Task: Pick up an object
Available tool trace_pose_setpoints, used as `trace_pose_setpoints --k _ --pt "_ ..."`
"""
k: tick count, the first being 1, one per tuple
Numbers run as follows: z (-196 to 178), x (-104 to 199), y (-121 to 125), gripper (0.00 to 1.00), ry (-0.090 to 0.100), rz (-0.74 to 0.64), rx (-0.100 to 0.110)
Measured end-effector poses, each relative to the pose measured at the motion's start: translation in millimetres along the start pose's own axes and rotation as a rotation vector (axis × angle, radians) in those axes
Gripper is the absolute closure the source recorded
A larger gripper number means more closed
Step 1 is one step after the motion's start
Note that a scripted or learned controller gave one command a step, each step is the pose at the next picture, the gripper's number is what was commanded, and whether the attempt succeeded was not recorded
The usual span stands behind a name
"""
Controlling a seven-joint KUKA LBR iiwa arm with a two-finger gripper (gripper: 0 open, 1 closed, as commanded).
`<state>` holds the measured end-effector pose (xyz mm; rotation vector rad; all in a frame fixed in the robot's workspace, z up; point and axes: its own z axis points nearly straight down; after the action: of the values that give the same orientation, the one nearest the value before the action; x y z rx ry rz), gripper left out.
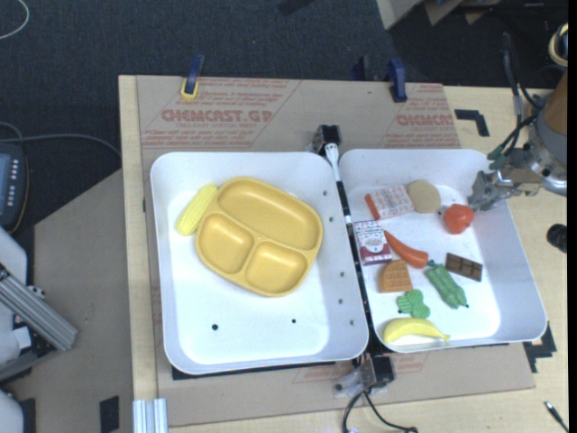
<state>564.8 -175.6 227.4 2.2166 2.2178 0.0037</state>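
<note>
My gripper [484,193] hangs over the right bin's [517,269] far right edge, just up and right of a red tomato [458,217]. Nothing shows in its grasp. The right bin holds several toy foods: a beige potato [424,195], a pink-and-white packet [390,202], a dark red packet [370,242], an orange carrot [407,251], an orange waffle piece [394,276], a brown chocolate bar [463,266], a green pea pod [445,286], a broccoli [414,303] and a yellow banana [415,332].
The left bin [261,332] holds a yellow divided plate [260,235] with a corn cob [196,208] at its left rim. A black divider [343,215] runs between the bins. Cables hang beside the arm at the right edge.
</note>
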Motion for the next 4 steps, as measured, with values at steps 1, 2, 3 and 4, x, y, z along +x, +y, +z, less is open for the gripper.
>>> trace_pose_setpoints --k 1,2,3,4 --pt "3 37 32 1.00 0.002 -0.005 0.002" --pt "13 84 56 1.00 0.002 -0.004 0.002" --pt "-8 113 63 1.00 0.003 -0.003 0.001" --pt "-1 115 75 1.00 0.001 0.000 0.003"
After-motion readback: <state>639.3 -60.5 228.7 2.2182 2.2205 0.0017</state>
